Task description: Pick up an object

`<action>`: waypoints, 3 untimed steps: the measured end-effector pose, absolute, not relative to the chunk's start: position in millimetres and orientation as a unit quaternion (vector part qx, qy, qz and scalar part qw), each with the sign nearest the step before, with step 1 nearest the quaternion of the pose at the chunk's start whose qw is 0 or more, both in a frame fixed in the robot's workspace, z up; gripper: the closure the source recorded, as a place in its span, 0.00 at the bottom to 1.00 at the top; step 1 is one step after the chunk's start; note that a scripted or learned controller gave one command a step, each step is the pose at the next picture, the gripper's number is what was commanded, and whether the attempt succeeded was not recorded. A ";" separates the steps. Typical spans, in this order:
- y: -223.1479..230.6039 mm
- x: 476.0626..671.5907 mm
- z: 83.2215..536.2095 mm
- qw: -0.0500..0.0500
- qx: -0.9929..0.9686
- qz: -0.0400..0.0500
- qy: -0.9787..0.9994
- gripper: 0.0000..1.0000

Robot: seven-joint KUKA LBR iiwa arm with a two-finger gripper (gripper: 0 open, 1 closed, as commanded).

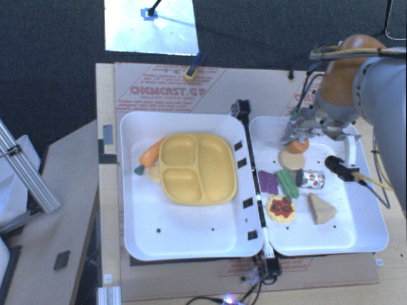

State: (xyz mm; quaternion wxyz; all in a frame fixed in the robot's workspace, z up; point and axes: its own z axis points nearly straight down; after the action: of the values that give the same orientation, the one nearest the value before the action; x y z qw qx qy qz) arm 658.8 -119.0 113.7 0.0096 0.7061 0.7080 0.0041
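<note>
My gripper [299, 136] hangs low over the back of the right bin [365, 234], directly above a small orange round thing [297, 147] and seemingly touching its top. A tan round disc [292, 161] lies just in front of that orange thing. Nearer the front are a purple piece [268, 182], a green piece [288, 183], a small can on its side [313, 180], a little plate of red and yellow food [281, 209] and a tan wedge [322, 209].
The left bin [140, 234] holds a yellow divided plate [194, 169] with a toy carrot [151, 152] at its left edge. A black-clipped divider [249, 170] runs between the bins. The arm [362, 75] comes in from the right.
</note>
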 end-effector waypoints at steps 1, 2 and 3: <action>-111.6 662.2 160.6 0.002 0.705 0.002 0.709 1.00; -115.4 665.4 225.3 0.004 0.706 0.003 0.709 1.00; -115.1 666.4 225.2 0.001 0.705 0.001 0.709 1.00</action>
State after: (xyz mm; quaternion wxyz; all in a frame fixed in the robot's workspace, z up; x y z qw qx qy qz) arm 666.4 -115.1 225.2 0.0015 0.7054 0.7088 0.0011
